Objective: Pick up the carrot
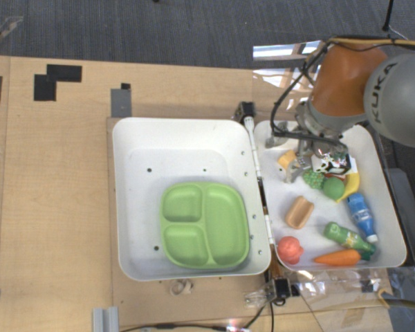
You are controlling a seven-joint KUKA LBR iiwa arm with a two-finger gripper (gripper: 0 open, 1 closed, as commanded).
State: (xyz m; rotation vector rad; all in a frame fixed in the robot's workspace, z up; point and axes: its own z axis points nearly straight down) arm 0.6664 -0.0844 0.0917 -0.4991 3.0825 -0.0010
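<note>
The carrot (337, 258), orange and tapered, lies flat at the near edge of the right bin (384, 178), pointing left toward a red ball-like fruit (289, 249). My gripper (301, 166) hangs below the orange wrist band in the far half of that bin, low over a yellow piece (286, 160) and a green knobbly toy (312, 179). It is well away from the carrot, toward the far left of it. Nothing can be made out in the gripper.
The right bin also holds a black-and-white toy (330, 163), a yellow banana shape (350, 185), a blue bottle (360, 214), a green bottle (348, 237) just above the carrot, and a tan bun (299, 212). The left bin (135, 151) holds a green divided plate (204, 224).
</note>
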